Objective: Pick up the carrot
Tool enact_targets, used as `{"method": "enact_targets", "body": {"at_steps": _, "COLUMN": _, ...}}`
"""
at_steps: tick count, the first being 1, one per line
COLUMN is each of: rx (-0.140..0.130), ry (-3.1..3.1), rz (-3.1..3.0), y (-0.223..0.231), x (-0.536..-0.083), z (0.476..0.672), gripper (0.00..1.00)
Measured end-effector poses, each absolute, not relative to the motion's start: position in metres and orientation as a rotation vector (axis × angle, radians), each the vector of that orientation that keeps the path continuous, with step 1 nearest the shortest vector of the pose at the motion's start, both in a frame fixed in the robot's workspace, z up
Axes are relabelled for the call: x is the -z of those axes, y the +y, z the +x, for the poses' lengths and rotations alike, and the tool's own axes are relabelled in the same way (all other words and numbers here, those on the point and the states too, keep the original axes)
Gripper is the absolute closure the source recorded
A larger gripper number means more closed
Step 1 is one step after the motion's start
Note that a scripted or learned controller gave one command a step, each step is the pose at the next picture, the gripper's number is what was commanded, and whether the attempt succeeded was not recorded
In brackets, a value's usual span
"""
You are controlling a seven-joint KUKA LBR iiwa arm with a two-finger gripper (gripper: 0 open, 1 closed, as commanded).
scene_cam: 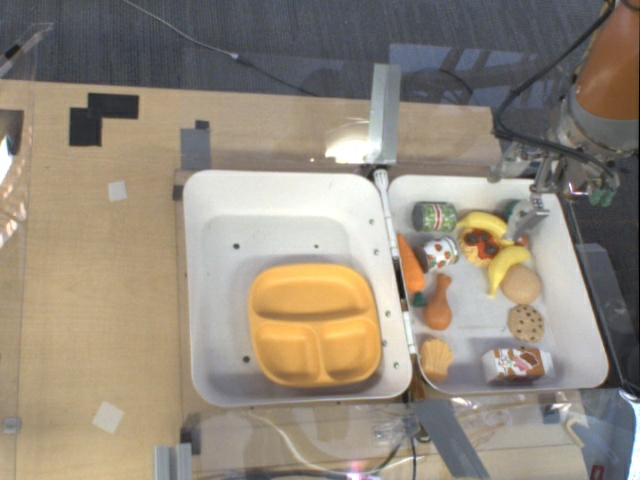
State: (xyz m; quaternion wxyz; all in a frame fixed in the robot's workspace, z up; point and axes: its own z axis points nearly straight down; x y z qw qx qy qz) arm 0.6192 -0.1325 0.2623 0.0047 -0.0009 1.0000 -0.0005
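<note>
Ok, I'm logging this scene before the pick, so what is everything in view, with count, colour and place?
carrot: 1, orange, right bin, against its left wall
can: 1, green, right bin, top
bananas: 2, yellow, right bin, upper middle
drumstick: 1, orange-brown, below the carrot
cookie: 1, tan, right bin, lower right
tray: 1, yellow, left bin
left bin: 1, white
right bin: 1, white
gripper: 1, grey, over the right bin's upper right
</note>
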Motion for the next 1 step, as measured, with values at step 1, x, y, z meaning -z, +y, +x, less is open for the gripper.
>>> {"method": "enact_targets", "body": {"at_steps": 1, "rx": 0.005, "ry": 3.120, "rz": -0.151, "y": -0.1537, "x": -0.0904, "z": 0.6159, "gripper": 0.00}}
